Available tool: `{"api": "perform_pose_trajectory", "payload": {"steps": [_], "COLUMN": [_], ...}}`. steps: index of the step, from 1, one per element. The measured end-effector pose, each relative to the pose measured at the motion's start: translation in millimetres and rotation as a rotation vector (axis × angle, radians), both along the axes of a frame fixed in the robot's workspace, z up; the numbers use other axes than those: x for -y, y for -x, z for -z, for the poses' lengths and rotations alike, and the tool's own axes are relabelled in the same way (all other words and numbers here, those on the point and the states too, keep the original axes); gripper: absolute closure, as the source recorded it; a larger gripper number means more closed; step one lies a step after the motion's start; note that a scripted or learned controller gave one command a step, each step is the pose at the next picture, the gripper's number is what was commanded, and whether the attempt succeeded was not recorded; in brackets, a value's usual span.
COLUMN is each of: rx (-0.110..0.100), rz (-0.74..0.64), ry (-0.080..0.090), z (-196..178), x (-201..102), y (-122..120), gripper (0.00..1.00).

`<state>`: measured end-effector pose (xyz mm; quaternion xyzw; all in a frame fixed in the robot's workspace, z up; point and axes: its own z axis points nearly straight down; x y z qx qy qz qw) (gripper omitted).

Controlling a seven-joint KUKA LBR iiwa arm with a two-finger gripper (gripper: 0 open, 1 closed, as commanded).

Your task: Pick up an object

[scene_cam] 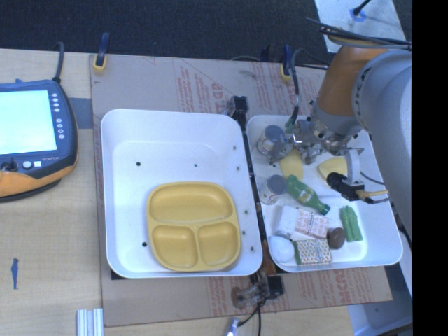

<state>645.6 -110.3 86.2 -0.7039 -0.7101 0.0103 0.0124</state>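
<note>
My gripper [306, 145] hangs low over the back of the right bin [383, 219], just above a yellow piece [292, 165] and next to a second yellow piece [333, 166]. Nothing shows held in it. A green bottle [306, 194] lies on its side in the middle of the bin. A grey round cap [276, 184] sits left of the bottle, and a shiny round object [269, 144] lies left of the gripper. Toward the front lie a white packet [302, 222], a patterned box [313, 252], a white disc [281, 248], a brown lump [336, 238] and a green stick-like item [351, 224].
The left bin [175, 135] holds a yellow compartment tray [194, 226] at its front. A control tablet [31, 135] rests on the bench at the far left. The arm's grey and orange body [357, 82] looms over the right bin's back right corner.
</note>
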Motion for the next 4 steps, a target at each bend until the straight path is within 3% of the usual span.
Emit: {"api": "perform_pose_trajectory", "payload": {"steps": [1,2,3,4], "rx": [0.022,0.022,0.025,0.018], "rz": [0.002,0.001,0.003,0.000], "ry": [0.003,0.003,0.003,0.002], "z": [-2,-2,-3,-10], "x": [4,1,-9,-8], "y": [57,92,54,55], "gripper": [0.00,0.00,0.00,1.00]}}
